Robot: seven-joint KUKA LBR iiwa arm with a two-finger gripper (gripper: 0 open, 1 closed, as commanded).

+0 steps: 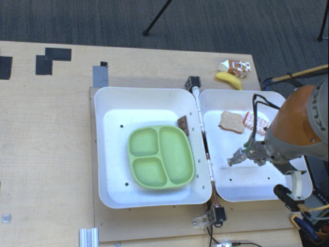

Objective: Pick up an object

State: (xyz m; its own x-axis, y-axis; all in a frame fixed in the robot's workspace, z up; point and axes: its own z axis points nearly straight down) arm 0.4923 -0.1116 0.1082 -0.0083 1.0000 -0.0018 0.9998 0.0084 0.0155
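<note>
- The claw (235,160) sits low in the right bin (226,189), its grey tips pointing toward the divider between the bins; whether its tips are apart or together cannot be told, and nothing shows between them.
- The arm (295,125), with its orange band, covers the right bin's far-right side.
- The toast (232,122) lies flat in the right bin, near its back wall, apart from the claw.
- A red-and-white packet (255,121) lies just beside the toast, partly under the arm's cable.
- The left bin (110,138) holds a green tray (161,157) with three compartments.
- A small brown piece (182,123) lies at the tray's back right corner, close to the right bin.
- On the surface (46,153) behind the right bin lie a banana (228,79) and a small carton (235,66).
</note>
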